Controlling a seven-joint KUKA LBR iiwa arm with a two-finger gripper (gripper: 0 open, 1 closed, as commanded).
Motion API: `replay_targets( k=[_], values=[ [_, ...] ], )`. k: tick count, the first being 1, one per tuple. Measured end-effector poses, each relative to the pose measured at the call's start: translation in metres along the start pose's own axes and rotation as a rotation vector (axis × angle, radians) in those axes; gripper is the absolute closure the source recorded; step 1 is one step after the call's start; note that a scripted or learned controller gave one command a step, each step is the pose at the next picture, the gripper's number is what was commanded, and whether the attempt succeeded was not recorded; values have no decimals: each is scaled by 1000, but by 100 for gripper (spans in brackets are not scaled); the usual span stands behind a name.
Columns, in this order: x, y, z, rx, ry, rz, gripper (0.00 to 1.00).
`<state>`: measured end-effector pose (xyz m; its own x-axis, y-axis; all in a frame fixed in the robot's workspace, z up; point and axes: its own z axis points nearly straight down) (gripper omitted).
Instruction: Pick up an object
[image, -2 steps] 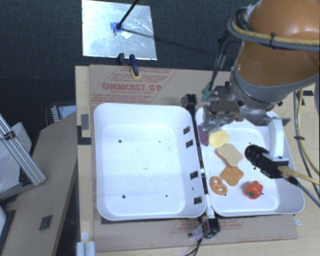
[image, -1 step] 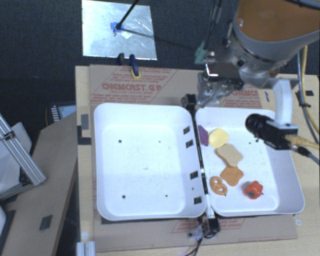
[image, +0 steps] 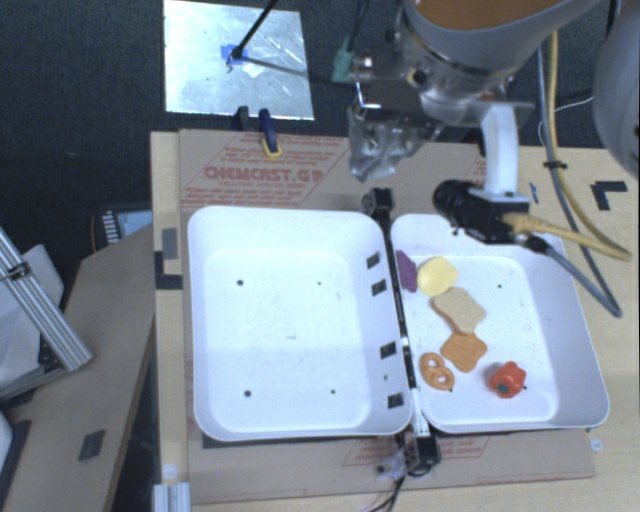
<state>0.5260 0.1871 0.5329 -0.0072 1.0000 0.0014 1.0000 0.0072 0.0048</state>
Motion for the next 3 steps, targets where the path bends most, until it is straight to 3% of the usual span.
replay_targets(
  k=[1,2,3],
  values=[
    [35,79,-2,-3,0,0,100],
    [48,0,-3,4,1,-1,100],
    [45,91,123,7,-4,9,100]
  ],
)
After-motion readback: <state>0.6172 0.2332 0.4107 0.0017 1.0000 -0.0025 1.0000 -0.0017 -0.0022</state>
